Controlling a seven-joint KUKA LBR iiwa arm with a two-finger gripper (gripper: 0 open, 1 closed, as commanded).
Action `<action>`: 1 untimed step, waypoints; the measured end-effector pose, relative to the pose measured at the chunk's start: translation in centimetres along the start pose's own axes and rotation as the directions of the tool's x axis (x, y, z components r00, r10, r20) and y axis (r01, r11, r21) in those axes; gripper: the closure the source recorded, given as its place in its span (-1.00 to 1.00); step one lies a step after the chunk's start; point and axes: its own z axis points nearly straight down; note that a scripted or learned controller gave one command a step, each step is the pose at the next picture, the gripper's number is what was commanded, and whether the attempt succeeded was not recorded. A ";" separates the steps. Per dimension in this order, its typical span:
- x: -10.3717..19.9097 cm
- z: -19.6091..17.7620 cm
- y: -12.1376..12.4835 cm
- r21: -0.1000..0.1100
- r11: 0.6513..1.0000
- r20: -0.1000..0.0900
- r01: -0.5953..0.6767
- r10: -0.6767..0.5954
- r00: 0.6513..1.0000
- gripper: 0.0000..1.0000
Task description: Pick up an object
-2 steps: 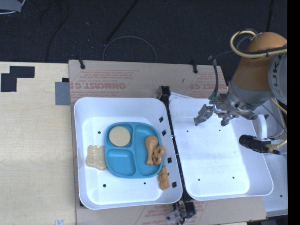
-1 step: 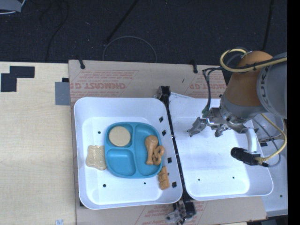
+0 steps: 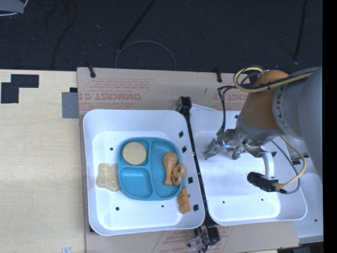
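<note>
A blue divided plate [image 3: 138, 186] lies in the left bin [image 3: 100, 136]. It holds a round tan disc [image 3: 134, 153] in its upper left compartment and a twisted tan pretzel-like piece [image 3: 172, 168] in its right compartment. A pale toast-shaped piece [image 3: 108, 176] rests against the plate's left edge. A small brown chunk [image 3: 184, 200] lies by the plate's lower right corner. My gripper [image 3: 222, 153] hangs over the upper left part of the right bin [image 3: 247, 204], close to the divider. Its fingers are spread open with nothing between them.
The grey arm with its orange band [image 3: 266, 101] covers the right bin's upper right. A black cable end [image 3: 262, 182] hangs over that bin's floor. The raised divider [image 3: 192, 157] runs between the bins. The bench [image 3: 37, 162] lies to the left.
</note>
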 end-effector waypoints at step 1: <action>0.0 0.7 -0.1 -0.003 1.000 0.000 -0.004 0.004 1.000 -1.00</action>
